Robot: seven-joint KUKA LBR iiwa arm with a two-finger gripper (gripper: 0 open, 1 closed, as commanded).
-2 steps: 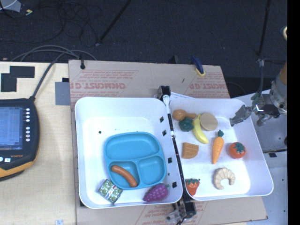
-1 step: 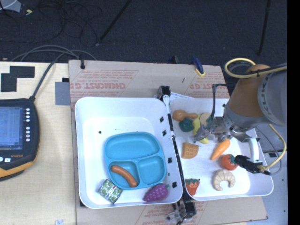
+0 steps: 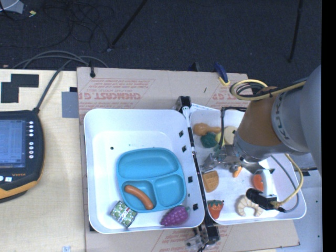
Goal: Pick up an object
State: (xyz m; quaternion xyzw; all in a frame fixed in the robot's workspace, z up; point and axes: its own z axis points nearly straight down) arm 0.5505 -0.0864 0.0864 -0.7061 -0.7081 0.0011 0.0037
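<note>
My gripper (image 3: 212, 161) hangs low in the right bin (image 3: 294, 211), near that bin's left wall. It sits just above a brown bread-like piece (image 3: 210, 181) and below a dark green item (image 3: 210, 139). A tan drumstick-shaped piece (image 3: 201, 128) and a yellow item (image 3: 229, 136) lie at the back of that bin. A small orange piece (image 3: 237, 171) lies just right of the gripper. An orange-red round fruit (image 3: 257, 181), a pale croissant (image 3: 245, 207) and a red strawberry (image 3: 215, 208) are nearer the front. The arm hides the bin's middle.
The left bin (image 3: 100, 140) holds a blue divided plate (image 3: 149, 164) with a sausage (image 3: 139, 196) in its front compartment. A green-and-white packet (image 3: 123, 213) and purple grapes (image 3: 175, 215) lie at the front. A handheld control pad (image 3: 16, 148) rests on the bench at far left.
</note>
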